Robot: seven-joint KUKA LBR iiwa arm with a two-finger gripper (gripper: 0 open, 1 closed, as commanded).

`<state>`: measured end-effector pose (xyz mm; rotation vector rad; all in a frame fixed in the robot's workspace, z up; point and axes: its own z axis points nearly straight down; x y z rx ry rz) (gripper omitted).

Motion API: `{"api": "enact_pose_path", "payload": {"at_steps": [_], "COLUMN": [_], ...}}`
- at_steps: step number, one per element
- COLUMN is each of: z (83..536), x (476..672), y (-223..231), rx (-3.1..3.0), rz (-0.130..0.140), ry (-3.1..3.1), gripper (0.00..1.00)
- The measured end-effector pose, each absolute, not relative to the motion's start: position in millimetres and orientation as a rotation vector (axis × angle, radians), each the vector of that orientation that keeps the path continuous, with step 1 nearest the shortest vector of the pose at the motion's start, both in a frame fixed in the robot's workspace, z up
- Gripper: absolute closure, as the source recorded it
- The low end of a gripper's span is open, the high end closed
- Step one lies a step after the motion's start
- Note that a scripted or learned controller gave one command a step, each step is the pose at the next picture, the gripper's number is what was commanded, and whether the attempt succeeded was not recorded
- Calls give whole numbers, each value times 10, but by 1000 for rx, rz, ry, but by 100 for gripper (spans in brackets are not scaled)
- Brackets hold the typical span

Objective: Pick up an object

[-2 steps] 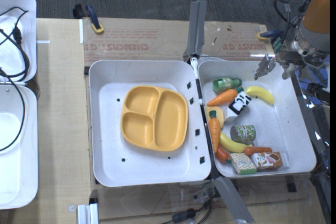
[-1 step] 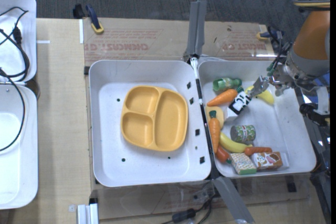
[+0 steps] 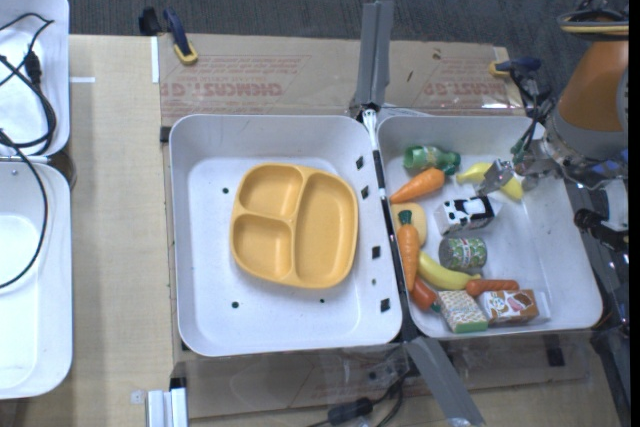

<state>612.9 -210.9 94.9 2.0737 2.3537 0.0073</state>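
Pick not yet achieved, as judged here. The hand (image 3: 497,177) hangs low in the right bin (image 3: 570,260), at a yellow piece (image 3: 474,172) beside the cow toy (image 3: 468,210); its opening cannot be told. All objects lie in the bin; grasp and lift remain.

Red print runs upside down on the cardboard (image 3: 300,73) behind the bins (image 3: 270,235) (not legible).
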Motion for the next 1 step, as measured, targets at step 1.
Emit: {"api": "enact_pose_path", "payload": {"at_steps": [1], "z": [1029], "x": [6123], "y": [-2120], "rx": [2077], "rz": [4], "ry": [2352], "gripper": [100]}}
